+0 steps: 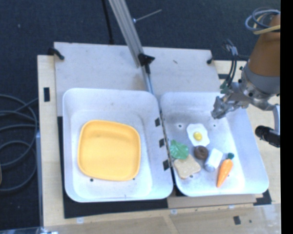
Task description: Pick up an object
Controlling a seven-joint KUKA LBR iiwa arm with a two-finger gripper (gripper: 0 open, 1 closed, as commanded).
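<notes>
Gripper (219, 112): you see it at about one o'clock in the right bin (244, 130), above bare floor; I judge it is staged there for a descent. Whether its grip is released or clenched, you cannot tell.
Toys: clustered toward six o'clock of that bin, touching or nearly so, which may crowd a grasp.
Fried egg (197, 134): nearest candidate, white with a yellow yolk, flat.
Carrot (224, 171): orange, green-tipped, at five o'clock.
Left bin (73, 101): holds a yellow plate (109, 150).
</notes>
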